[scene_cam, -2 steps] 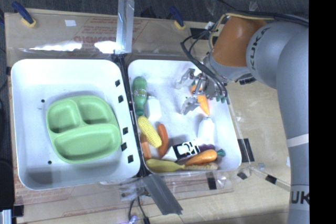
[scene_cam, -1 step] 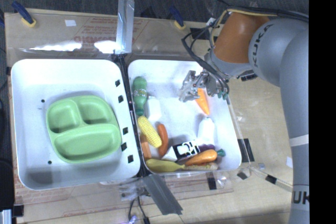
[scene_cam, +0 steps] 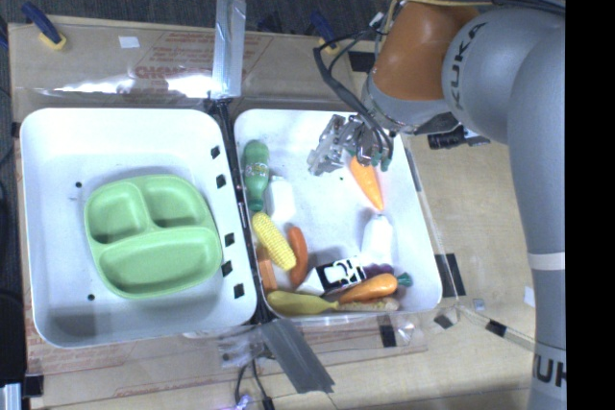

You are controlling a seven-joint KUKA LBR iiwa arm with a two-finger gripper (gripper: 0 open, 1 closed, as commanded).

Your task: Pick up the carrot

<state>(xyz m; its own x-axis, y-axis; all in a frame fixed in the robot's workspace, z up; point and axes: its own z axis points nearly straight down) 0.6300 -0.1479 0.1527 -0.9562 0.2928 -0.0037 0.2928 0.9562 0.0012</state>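
Observation:
An orange carrot [scene_cam: 368,182] with a green top sits in the right bin [scene_cam: 317,125], near its right wall, with its tip pointing toward the front. My gripper [scene_cam: 354,149] is directly over the carrot's thick end, and its metal fingers [scene_cam: 327,149] are closed around that end. The grey arm with its orange band [scene_cam: 413,53] comes in from the upper right and hides the bin's far right corner.
The right bin also holds a green bottle [scene_cam: 256,166], a corn cob [scene_cam: 273,240], a second carrot-like toy [scene_cam: 370,287], a banana [scene_cam: 300,302], a white bottle [scene_cam: 377,235] and other toys along its front. A green divided plate [scene_cam: 151,235] lies in the left bin [scene_cam: 48,139].

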